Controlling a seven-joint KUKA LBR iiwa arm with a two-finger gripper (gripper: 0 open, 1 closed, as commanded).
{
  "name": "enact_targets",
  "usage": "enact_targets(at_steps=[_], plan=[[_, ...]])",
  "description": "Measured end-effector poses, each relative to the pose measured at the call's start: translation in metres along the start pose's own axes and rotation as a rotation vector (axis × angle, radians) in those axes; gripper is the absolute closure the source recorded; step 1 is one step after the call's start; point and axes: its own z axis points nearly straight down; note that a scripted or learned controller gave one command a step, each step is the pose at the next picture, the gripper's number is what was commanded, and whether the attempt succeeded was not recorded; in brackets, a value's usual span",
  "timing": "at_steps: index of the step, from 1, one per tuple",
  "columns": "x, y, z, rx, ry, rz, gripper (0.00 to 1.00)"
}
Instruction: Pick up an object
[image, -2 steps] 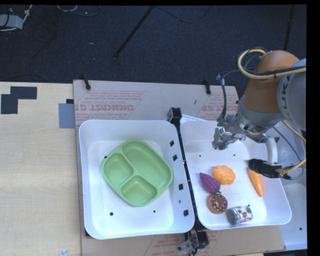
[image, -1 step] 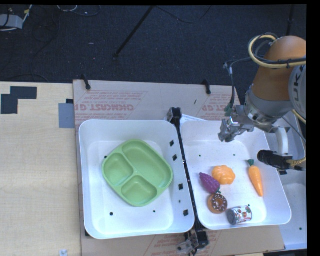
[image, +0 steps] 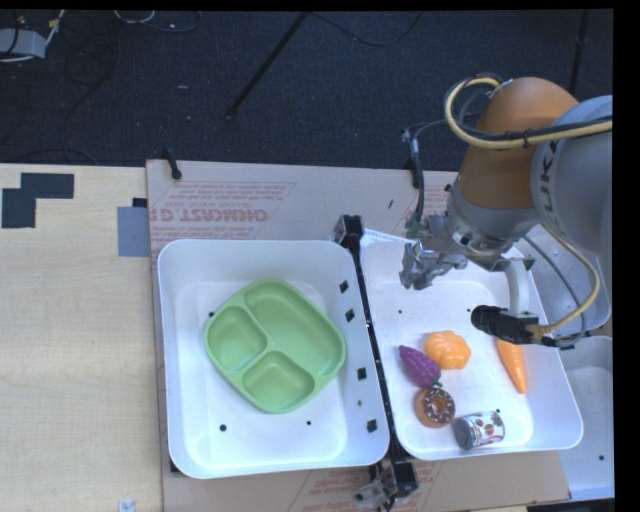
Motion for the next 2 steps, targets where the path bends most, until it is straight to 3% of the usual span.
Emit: enact_targets(at_steps=[2], plan=[[0.11, 0.017, 0.005, -0.002, -0.002, 0.0, 1.0]])
